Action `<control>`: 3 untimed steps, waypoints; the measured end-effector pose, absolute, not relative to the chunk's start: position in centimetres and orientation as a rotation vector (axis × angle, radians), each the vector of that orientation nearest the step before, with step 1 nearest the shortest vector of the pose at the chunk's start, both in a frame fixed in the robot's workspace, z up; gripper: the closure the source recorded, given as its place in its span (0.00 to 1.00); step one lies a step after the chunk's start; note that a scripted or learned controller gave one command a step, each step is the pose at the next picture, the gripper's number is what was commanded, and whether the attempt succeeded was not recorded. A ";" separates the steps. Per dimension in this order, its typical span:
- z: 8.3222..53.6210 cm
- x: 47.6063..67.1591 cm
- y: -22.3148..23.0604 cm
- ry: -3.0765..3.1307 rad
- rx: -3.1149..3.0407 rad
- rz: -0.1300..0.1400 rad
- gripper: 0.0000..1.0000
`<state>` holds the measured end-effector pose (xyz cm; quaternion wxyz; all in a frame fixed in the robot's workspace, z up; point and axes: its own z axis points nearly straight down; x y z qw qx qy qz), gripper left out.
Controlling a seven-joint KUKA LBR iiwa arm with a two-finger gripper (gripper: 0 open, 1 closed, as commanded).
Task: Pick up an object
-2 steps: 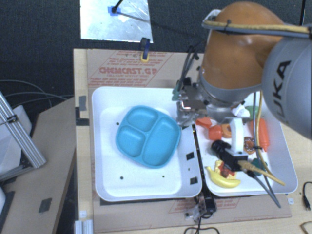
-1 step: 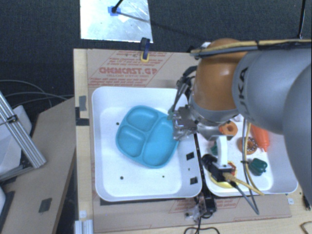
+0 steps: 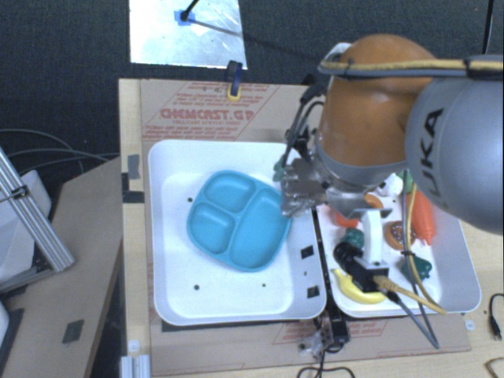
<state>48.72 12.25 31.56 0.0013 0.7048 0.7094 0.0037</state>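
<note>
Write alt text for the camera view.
A grey and orange robot arm reaches over two white bins, its claw at the edge of a blue divided plate in the left bin; the right bin holds small toys.

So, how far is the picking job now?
Nothing looks picked yet. The blue plate lies flat in the left bin, and the banana and carrot lie in the right bin. The gripper is low at the plate's right edge. Grasping and lifting remain.

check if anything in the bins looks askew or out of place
Only the blue divided plate stands out: it lies turned at a slant in the left bin, not square with its walls. Nothing looks spilled or damaged.
</note>
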 end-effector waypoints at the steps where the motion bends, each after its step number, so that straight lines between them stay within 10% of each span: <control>1: 36.6 56.0 20.0 2.228 2.207 0.019 1.00; 2: 37.3 55.7 19.5 2.231 2.208 0.008 1.00; 3: 27.7 53.6 13.4 2.219 2.230 -0.013 1.00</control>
